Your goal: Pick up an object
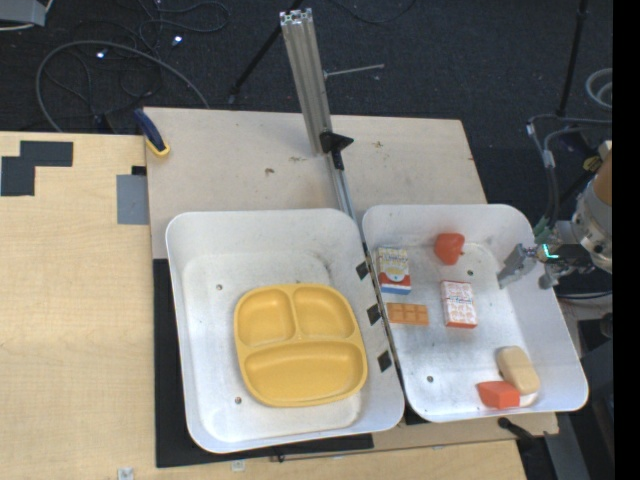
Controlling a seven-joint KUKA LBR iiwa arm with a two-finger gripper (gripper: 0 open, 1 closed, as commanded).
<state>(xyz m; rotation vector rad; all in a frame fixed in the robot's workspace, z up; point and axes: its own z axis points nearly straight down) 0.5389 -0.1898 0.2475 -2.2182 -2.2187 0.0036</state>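
The gripper (522, 264) hovers at the right bin's (553, 318) right rim. Its jaws seem empty, though their spread cannot be told.

Two white bins (200, 258), smooth plastic by the look, a little dull and scuffed. Yellow plate (299, 344) with three parts, smooth plastic, soft shine. Counter (70, 298) of pale wood, flat and matt, with a plainer tan board (400, 158) behind. Tall post (308, 78) of grey metal, ribbed and a bit shiny. Small boxes (459, 304) looked like printed card or paper. Orange waffle piece (407, 314), bumpy with little squares. Red block (449, 247), smooth and matt. Tan bread piece (519, 368), soft-looking and dull. Dark floor (120, 38), rough like carpet.
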